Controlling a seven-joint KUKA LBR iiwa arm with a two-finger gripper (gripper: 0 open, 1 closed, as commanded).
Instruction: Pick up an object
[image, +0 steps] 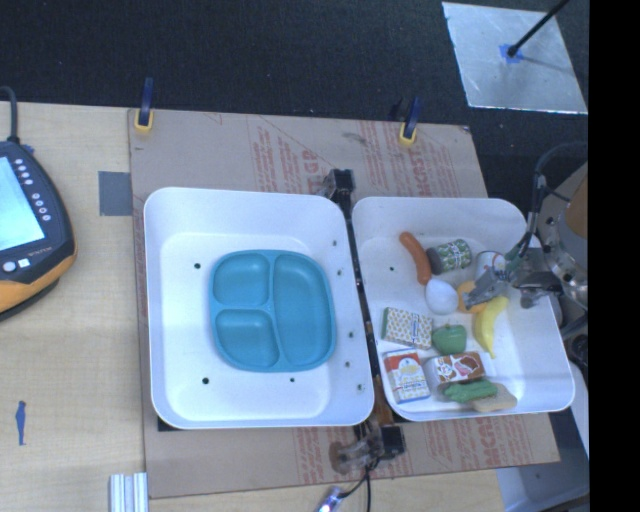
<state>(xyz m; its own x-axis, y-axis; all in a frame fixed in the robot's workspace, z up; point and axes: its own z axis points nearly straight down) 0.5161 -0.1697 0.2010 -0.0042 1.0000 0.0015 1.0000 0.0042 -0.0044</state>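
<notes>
Camera view, bench from above.

Bins: two shallow white bins, side by side and touching along their inner walls. Left bin (165, 300); right bin (545, 370).

Left bin contents, one item: a blue divided plate (272, 308) with three compartments, lying flat at the middle of the bin floor.

Right bin contents, counted:
- one orange carrot-shaped piece (416, 256), near the bin's far left corner, lying at a slant;
- one small green-labelled can (449, 254), on its side just beside the carrot;
- one white egg (441, 296), touching the carrot's lower end;
- one yellow banana (489, 322), toward the bin's right edge;
- one patterned packet (407, 327), below the egg;
- one green rounded piece (450, 338), just beside the packet;
- two small printed cartons: a red-and-white one (406, 375) and a brown one (459, 368), along the near edge;
- one long green piece (468, 392) and one tan slice (494, 402), at the near edge.

Gripper (487, 288): one, reaching over the right bin's right edge, low over the spot between egg and banana. Whether its tips are apart or together cannot be told; nothing is seen clamped between them.

Bench, outside the bins: one handheld control pendant (28, 232) at the left edge; two clamps (145, 108) on the far edge of the cardboard sheet (250, 150).
</notes>
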